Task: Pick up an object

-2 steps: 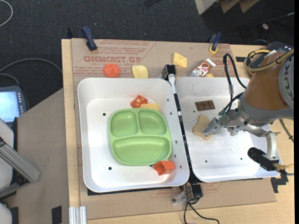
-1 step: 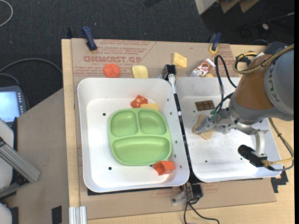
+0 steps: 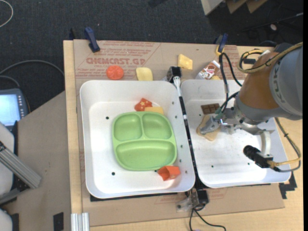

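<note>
Camera view showed the grey two-finger gripper (image 3: 208, 127) low in the right-hand shallow white bin (image 3: 240, 170), over a tan bread-like piece (image 3: 210, 135) (whether its fingers pinched it, I couldn't tell). A brown square piece (image 3: 210, 109) lay just beyond the gripper.

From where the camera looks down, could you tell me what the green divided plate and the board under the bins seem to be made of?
The green divided plate looks like moulded plastic: even colour, soft sheen, rounded compartment ridges. The board under the white bins looks like brown paper-faced sheet, matte, with red printed lettering; the lettering may mark a protective film over another material, so I cannot be sure.
</note>
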`<action>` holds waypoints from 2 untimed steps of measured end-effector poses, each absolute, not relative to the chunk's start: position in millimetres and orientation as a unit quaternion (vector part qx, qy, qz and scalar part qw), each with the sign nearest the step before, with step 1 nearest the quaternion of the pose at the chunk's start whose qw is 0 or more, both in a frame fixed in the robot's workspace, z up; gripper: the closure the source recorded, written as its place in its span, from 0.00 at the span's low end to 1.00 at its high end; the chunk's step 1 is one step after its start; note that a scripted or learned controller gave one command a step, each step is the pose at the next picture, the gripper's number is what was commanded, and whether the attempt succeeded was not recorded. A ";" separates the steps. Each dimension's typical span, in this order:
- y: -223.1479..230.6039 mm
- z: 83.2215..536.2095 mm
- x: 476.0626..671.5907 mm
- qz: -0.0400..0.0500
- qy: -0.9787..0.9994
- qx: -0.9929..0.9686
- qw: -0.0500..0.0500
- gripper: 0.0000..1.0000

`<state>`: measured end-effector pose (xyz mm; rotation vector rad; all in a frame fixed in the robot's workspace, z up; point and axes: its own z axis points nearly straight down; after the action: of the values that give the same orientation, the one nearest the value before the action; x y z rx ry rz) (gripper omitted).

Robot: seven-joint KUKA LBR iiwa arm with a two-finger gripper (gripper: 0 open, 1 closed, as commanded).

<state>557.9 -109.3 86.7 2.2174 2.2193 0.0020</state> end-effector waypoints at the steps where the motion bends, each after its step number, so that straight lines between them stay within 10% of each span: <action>1: -147.4 121.5 602.4 0.001 0.707 0.707 0.004 0.00; 2: -70.7 189.3 584.6 0.003 0.710 0.704 0.002 0.00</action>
<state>584.6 -70.7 189.3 2.2101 2.2267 0.0095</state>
